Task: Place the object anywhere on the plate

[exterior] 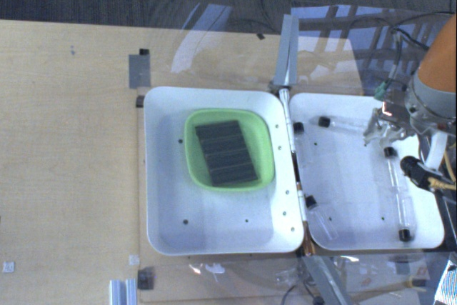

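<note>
Arm reaches in from right; gripper (pixel 386 129) hovers over right bin (pixel 357 218), its grip state unclear. Dark ridged object (pixel 226 152) lies on green plate (pixel 265 139).

Object (pixel 226 152) on plate (pixel 194 131), left bin (pixel 164 225)

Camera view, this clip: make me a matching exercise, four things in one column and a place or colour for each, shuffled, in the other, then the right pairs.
Things:
1. plate
2. dark ridged block
3. gripper
4. left bin

Place or colour:
A. white, holds the plate
B. green, with rounded corners
C. over the right bin, near its far right corner
D. lying on the plate

Pairs: 1-B, 2-D, 3-C, 4-A
</note>
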`<state>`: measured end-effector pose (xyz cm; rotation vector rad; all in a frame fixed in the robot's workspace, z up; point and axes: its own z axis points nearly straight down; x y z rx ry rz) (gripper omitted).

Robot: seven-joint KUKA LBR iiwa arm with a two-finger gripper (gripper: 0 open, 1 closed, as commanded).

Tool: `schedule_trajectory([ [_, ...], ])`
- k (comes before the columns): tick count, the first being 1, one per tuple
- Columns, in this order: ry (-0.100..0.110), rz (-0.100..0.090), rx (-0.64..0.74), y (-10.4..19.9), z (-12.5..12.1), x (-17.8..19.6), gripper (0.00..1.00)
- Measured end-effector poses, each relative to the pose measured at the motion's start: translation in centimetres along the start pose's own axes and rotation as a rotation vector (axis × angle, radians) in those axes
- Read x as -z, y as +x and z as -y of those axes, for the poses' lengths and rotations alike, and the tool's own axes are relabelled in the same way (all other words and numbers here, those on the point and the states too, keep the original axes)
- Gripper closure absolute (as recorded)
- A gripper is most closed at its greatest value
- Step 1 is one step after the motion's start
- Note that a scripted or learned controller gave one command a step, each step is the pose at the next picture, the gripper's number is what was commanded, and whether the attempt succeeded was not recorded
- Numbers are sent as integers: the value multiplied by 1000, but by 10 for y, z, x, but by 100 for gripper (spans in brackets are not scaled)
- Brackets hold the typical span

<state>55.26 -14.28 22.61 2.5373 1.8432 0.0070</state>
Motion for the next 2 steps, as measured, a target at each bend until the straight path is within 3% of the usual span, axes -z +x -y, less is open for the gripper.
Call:
schedule_trajectory([
  [1,0,0,0,0,0,0,0],
  [2,-4,1,-43,-50,50,131,0],
])
